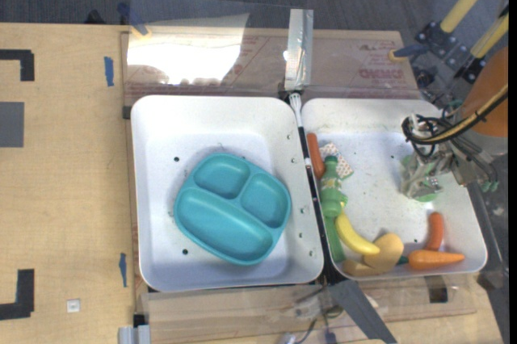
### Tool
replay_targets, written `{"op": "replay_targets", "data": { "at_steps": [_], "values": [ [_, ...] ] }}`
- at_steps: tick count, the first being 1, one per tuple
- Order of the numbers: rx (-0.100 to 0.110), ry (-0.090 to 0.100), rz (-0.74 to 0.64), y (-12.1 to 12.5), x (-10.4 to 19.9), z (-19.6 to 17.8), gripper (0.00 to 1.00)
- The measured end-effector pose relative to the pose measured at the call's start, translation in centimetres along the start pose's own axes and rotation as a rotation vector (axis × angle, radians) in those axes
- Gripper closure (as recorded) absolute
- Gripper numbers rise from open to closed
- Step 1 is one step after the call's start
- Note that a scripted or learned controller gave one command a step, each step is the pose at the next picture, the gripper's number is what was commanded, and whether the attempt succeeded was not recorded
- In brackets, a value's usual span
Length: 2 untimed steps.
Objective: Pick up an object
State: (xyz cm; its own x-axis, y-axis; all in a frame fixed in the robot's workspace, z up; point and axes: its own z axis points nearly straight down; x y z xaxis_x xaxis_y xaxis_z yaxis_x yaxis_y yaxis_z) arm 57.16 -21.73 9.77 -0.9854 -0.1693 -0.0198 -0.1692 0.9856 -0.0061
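- Gripper [422, 179] sits low in the right bin [376, 142], toward its 3 o'clock wall. View is blurred there; can't tell its state or whether it has anything. A pale greenish-white smear is right at the tip; can't resolve what it is.
- No object is visibly held, so I judge the pick as not made.
- Nearest clear candidate: short orange carrot [436, 230], at 5 o'clock from the gripper, near. Long axis runs roughly 12–6, standing along the bin's right wall.
- Second carrot [436, 258] just beyond it, also 5–6 o'clock, long axis 9–3, lying along the front wall. The two are just about touching at the corner.
- Tan rounded piece [388, 248] and banana [354, 236] at 7 o'clock, touching each other; the banana curves from 11 to 4.
- Green items [332, 193] and an orange stick [314, 154] line the left wall, 9 o'clock, well apart from the gripper.
- Left bin [153, 124] holds a teal divided plate [233, 207], far off at 9 o'clock.
- Judgement: upright carrot is the shortest move; both carrots hug walls, so finger clearance is the risk.
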Motion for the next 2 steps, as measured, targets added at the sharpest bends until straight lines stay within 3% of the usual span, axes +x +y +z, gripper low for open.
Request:
{"op": "replay_targets", "data": {
  "at_steps": [1,2],
  "values": [
    [-0.006,0.007,0.006,8.1,-2.5,-10.1,1.0],
    [-0.004,0.008,0.018,10.7,-5.2,-19.5,1.0]
  ]
}}
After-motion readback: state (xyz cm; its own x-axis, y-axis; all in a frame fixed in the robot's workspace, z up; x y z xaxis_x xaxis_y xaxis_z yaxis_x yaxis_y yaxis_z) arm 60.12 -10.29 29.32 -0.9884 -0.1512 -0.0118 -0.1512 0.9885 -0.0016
